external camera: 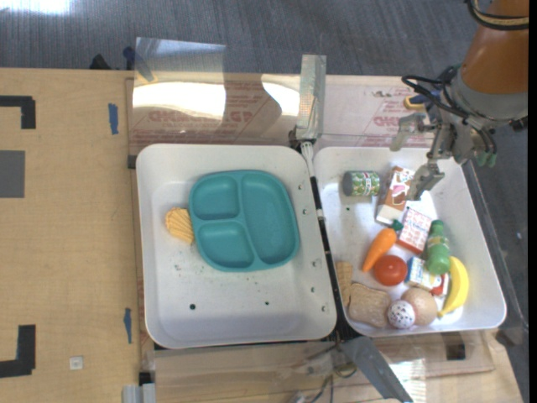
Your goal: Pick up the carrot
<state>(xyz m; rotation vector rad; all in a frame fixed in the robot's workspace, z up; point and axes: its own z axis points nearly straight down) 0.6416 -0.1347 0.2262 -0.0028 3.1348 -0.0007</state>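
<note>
Hand (430, 177) above right bin's far side (finger state unclear); carrot (379, 248) lies nearer, leftward, apart.

Bright, even light overall, with glare on the clear plastic sheet (180, 91) and slightly soft focus.

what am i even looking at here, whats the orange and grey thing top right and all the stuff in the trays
This is one camera fixed above a bench, looking down at a slant. The orange and grey thing is a robot arm reaching in from the right; its gripper, a two-finger claw, hangs over the far part of the right bin, near a small carton. It holds nothing. That bin has toy food: a carrot, which the arm is meant to pick up, a tomato, a banana, a can and more. The left bin has a teal divided plate with a small yellow shell-shaped piece at its left edge.
</note>
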